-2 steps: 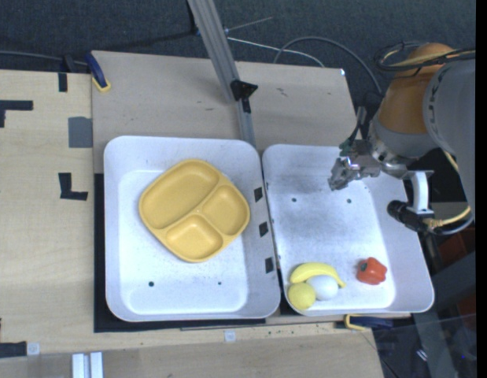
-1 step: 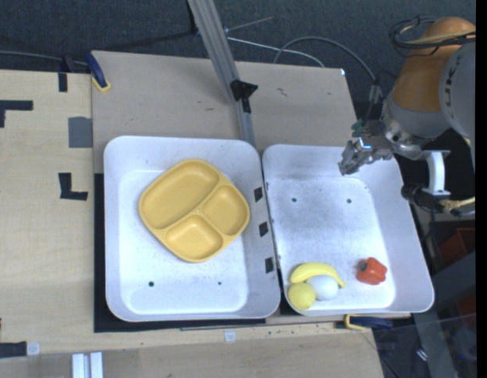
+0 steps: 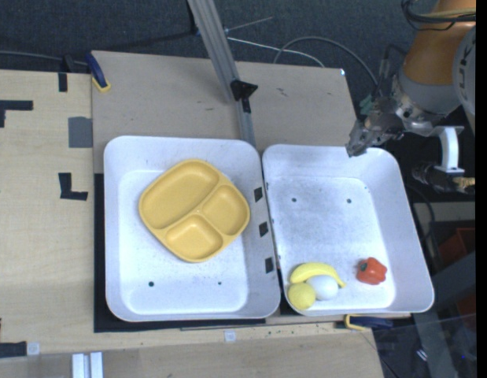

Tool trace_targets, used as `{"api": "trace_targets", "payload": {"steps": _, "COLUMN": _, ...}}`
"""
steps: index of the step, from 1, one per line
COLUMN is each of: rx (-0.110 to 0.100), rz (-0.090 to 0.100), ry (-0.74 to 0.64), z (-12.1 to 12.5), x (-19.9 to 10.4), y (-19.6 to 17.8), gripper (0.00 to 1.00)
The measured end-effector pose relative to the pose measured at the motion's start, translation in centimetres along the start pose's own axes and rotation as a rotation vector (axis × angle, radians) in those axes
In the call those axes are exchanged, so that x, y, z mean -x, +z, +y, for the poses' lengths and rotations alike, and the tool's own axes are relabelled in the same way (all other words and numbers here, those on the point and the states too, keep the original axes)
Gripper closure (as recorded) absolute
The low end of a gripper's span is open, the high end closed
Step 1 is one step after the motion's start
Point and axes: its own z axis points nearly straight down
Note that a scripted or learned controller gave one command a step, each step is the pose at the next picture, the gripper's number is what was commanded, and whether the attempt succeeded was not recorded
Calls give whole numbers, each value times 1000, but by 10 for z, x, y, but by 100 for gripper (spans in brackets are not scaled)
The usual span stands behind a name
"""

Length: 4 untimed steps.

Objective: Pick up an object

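Observation:
In the right bin [image 3: 337, 211], near its front edge, lie a yellow banana [image 3: 315, 272], a yellow lemon [image 3: 301, 295], a white egg-like ball [image 3: 326, 288] and a red pepper [image 3: 371, 271]. The first three touch one another; the pepper sits apart to their right. My gripper [image 3: 358, 145] hangs over the right bin's far right corner, well away from these objects, with nothing seen between its fingers. Its dark fingertips point down and left, too small to read.
The left bin [image 3: 125, 274] holds a yellow three-compartment plate [image 3: 193, 209]. A grey metal post [image 3: 219, 46] slants up from between the bins at the back. Cables run behind the right bin.

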Motion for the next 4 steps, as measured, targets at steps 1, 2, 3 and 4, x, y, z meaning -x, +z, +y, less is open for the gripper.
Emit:
{"api": "trace_targets", "payload": {"steps": 1, "rx": -3, "rz": 1, "ry": 1, "z": 1, "x": -1, "y": -31, "gripper": 100}}
{"api": "trace_targets", "payload": {"steps": 2, "rx": -8, "rz": 2, "ry": -2, "z": -8, "x": -47, "y": -12, "gripper": 100}}
{"api": "trace_targets", "payload": {"steps": 3, "rx": -8, "rz": 2, "ry": -3, "z": -3, "x": -100, "y": 3, "gripper": 100}}
{"api": "trace_targets", "payload": {"steps": 4, "rx": -8, "rz": 1, "ry": -3, "z": -3, "x": -148, "y": 15, "gripper": 100}}
